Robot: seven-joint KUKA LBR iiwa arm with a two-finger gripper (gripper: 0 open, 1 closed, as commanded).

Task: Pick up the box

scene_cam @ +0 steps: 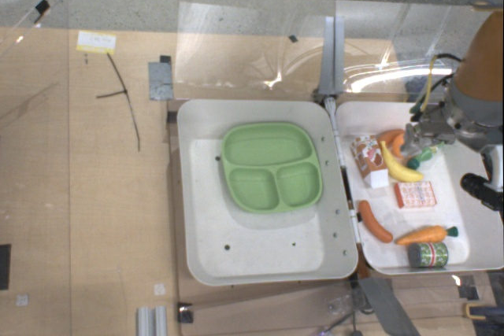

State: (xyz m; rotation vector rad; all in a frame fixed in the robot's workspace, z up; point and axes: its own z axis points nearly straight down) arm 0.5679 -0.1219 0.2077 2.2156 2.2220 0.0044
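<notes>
Two white bins are sitting side by side on the counter [79, 193]. Nearest, in the right bin [453, 264], a green can [428, 254] is lying beside a carrot [425, 234] and a sausage [375, 221]. The box [415, 194], red and white, is lying flat in the middle with some free floor around it. Behind it, a banana [398, 163] and a snack packet [366, 154] are crowding the far part, where the jaws [415, 139] are hovering; I cannot tell their state. The left bin [205, 248] is holding a green divided plate [272, 167].
</notes>
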